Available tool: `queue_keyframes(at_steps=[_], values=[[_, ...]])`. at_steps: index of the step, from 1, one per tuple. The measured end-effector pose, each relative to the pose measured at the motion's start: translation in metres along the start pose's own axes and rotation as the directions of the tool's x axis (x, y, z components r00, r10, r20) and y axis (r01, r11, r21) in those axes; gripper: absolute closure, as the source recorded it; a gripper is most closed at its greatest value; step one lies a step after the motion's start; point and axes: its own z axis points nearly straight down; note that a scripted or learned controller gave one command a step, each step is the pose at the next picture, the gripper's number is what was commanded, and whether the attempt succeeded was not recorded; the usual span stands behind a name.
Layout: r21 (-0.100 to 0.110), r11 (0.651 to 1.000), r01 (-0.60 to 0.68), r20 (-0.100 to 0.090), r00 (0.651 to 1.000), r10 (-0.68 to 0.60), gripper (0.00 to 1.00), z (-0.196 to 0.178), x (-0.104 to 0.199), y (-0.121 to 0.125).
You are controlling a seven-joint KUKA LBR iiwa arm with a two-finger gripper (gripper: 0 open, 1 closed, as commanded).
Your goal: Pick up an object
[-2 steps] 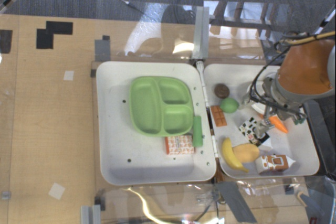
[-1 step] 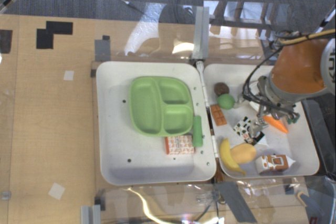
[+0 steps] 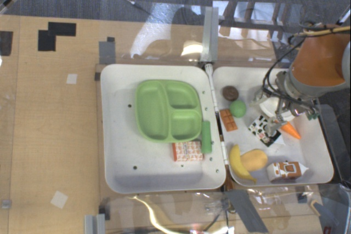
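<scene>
One orange carrot (image 3: 291,130) lay in the right bin (image 3: 328,167), just beside the end effector (image 3: 278,118), whose grip state could not be told. A clean pick likely needed centring over the carrot, clear of the checkered card (image 3: 260,129). Also there: one banana (image 3: 237,162), one green ball (image 3: 238,108). Left bin (image 3: 118,172): one green tray (image 3: 166,110).

bright overhead light, glare along the top edge, soft shadows, slightly blurry picture
</scene>
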Motion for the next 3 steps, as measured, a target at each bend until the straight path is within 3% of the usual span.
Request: queue_keyframes(at_steps=[1,2,3], values=[[0.017,0.998,-0.056,0.025,0.998,0.055,0.0,-0.004,0.034,0.029],[-0.009,0.995,-0.103,-0.023,0.994,0.103,0.0,-0.042,-0.078,-0.015],[-0.009,0.992,-0.129,-0.026,0.991,0.129,0.0,0.004,-0.045,0.025]])
